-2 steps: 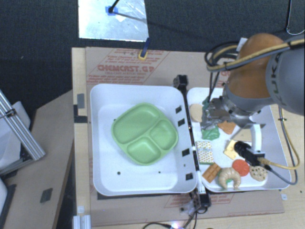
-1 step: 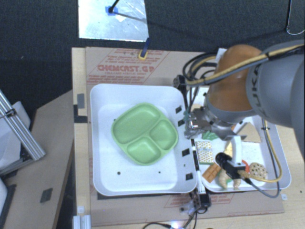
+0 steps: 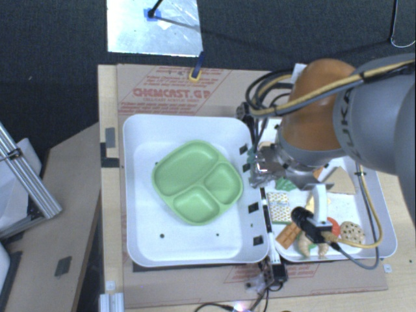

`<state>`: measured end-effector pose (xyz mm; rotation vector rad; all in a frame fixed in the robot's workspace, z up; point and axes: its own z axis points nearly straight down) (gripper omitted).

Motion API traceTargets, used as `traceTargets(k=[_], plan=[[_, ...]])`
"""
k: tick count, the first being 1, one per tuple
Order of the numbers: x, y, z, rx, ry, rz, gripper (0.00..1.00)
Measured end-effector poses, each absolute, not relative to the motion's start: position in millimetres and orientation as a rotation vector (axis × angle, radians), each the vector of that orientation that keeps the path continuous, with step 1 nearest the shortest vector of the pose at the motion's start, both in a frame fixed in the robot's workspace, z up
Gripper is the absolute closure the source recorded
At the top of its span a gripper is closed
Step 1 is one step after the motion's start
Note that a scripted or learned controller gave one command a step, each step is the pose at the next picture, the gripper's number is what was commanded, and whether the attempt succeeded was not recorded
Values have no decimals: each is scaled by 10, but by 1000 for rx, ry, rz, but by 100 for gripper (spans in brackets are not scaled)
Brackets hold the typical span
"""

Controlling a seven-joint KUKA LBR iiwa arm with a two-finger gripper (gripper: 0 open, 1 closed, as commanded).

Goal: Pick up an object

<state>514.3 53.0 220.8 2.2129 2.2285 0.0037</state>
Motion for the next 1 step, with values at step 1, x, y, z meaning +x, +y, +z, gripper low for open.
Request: traceTargets(k=[1], plan=[[5126,434,2334,2219,2222,4,100]])
